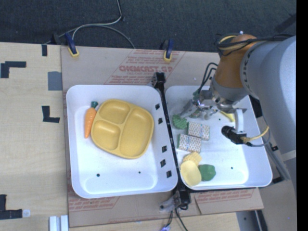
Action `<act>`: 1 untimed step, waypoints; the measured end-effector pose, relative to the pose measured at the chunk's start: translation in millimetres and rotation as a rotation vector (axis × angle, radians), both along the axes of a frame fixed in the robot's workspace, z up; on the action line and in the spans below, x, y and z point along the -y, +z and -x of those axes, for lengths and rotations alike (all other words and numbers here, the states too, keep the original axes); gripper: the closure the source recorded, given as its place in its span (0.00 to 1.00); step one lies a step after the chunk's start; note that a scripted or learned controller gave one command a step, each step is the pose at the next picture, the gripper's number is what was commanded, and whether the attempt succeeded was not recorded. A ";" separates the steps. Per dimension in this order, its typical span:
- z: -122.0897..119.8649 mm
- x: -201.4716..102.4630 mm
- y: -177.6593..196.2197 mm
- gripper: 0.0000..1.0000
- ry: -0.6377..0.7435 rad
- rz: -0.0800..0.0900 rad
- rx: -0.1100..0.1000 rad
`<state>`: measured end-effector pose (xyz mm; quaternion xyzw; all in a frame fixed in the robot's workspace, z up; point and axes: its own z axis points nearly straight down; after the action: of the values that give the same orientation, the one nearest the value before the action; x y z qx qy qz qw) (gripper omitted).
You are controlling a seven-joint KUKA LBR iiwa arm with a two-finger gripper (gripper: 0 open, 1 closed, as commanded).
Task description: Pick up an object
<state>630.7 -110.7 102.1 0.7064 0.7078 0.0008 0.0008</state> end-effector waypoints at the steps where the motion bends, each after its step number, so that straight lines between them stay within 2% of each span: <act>1: -38.4 -10.7 -16.6 0.00 0.000 0.000 0.000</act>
<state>669.0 -99.9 85.4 0.7062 0.7080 0.0006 0.0007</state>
